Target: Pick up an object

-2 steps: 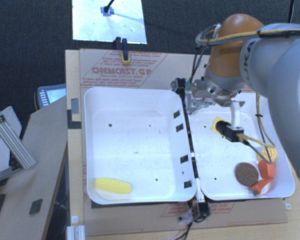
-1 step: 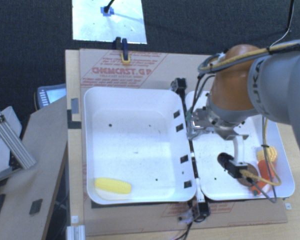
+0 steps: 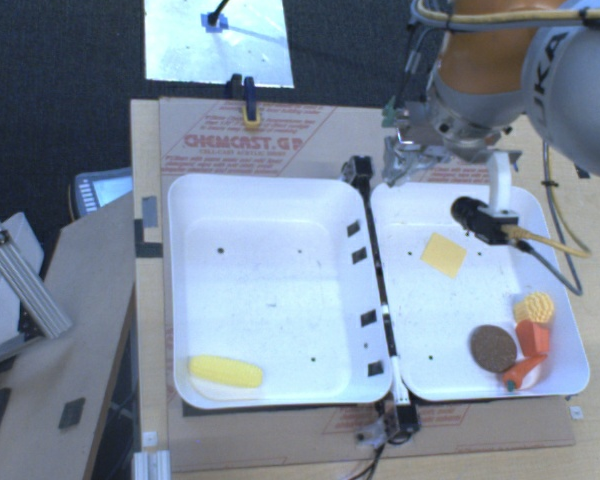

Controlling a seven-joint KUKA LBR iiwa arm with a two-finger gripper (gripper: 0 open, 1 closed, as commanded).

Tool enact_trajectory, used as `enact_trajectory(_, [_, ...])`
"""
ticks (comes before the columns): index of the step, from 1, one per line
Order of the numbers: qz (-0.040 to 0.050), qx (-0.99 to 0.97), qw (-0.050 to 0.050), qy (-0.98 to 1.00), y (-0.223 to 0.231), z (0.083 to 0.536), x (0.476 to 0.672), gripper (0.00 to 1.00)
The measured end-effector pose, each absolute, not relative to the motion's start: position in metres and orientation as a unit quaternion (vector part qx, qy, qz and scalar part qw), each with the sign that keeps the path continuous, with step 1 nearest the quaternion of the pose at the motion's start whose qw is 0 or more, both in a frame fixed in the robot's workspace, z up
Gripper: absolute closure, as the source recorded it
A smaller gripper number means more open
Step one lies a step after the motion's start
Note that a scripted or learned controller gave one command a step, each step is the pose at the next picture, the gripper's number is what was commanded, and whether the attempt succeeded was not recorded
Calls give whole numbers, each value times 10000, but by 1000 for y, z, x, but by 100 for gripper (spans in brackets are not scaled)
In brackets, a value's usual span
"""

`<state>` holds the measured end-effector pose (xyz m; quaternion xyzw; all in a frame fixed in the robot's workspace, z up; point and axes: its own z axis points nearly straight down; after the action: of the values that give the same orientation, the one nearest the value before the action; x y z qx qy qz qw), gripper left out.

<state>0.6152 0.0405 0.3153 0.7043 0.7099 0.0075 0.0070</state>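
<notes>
My hand (image 3: 412, 163) hangs above the far edge of the right-hand shallow white plastic bin (image 3: 565, 368); I cannot tell its opening. The flat yellow square slice (image 3: 444, 254) lies nearer, mid-bin, alone. Judgement: centre over it, descend vertically, grip opposite edges.

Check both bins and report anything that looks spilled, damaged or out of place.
Nothing stands out. The left white bin holds a yellow banana-shaped piece lying flat near its front corner. The right white bin holds a flat yellow square, a brown round disc and small orange and yellow pieces bunched in its front right corner.
</notes>
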Motion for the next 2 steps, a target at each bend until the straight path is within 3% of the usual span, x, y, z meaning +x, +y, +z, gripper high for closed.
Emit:
enact_trajectory(1, [60, 7037, 36, 7105, 83, 427, 583, 100])
enact_trajectory(2, [-62, 7061, -53, 7081, 109, 252, 545, 100])
